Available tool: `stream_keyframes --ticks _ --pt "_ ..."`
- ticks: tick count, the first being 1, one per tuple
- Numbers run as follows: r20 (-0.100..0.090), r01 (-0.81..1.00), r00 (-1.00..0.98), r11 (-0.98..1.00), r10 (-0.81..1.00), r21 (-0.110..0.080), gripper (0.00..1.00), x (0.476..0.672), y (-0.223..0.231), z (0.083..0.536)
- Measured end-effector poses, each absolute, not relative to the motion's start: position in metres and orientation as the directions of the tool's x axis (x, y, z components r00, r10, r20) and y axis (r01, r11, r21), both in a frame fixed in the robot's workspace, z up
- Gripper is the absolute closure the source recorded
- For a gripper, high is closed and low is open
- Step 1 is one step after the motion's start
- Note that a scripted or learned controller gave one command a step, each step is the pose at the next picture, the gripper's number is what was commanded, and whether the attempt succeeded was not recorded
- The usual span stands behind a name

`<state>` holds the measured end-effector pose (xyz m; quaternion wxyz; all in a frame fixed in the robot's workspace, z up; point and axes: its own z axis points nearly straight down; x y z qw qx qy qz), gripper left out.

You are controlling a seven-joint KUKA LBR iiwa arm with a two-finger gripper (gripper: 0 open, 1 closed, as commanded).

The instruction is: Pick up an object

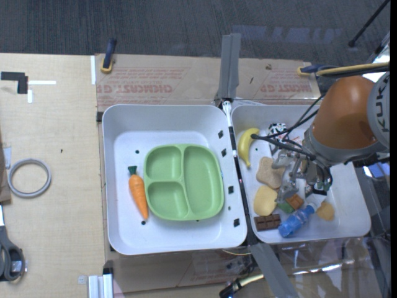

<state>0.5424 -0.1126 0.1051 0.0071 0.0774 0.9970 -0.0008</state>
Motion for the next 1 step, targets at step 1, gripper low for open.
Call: stream_keyframes --ticks 1 --pt "-0.004 0.355 -0.935 0.935 0.355 0.001 0.00 0.6015 -0.1201 0.0937"
